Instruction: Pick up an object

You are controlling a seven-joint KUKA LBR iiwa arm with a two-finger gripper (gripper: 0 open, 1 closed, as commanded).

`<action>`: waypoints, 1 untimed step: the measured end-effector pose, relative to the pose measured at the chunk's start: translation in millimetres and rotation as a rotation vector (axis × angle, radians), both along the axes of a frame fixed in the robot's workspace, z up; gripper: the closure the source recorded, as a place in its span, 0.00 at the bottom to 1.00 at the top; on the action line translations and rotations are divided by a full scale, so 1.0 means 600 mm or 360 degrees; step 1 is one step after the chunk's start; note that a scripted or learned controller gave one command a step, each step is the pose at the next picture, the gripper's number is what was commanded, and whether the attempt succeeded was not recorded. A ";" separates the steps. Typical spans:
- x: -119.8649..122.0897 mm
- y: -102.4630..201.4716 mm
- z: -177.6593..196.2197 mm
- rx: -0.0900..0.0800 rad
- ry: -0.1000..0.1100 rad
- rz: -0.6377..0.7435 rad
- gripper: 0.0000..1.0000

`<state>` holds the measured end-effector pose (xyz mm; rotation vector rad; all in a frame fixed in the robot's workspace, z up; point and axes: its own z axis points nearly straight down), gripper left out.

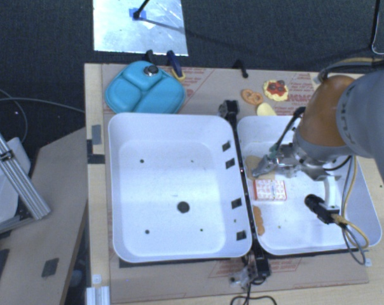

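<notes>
over the right bin [363, 215], near its left wall, i see my gripper [268, 166] hanging low with its metal tip pointing left; i cannot tell how the fingers stand, since they blur into one grey shape from up here. just below the tip lies a small square card with a red grid pattern [270, 189], flat on the bin floor and apart from the metal as far as i can judge. an orange-brown piece [259, 220] lies lower down by the same left wall, and another tan bit [251, 164] shows just left of the gripper tip, partly hidden. behind the gripper comes the arm [360, 113], grey with its orange band, reaching in from the right and covering the upper right part of that bin. a black cable plug [319, 208] and yellowish wires hang under the wrist. the left bin [128, 132] sits beside it, touching along the black divider, with a dark round spot on its floor. on the bench behind the bins i see a blue lidded container [145, 89], a pretzel-shaped piece [251, 96], a round red-topped piece [276, 89] and a pale yellow piece [266, 110].
</notes>
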<state>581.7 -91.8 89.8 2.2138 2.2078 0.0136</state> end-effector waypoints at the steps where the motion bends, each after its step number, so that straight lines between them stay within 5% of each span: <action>1: 0.107 -0.169 0.002 0.0008 0.0007 0.0013 0.00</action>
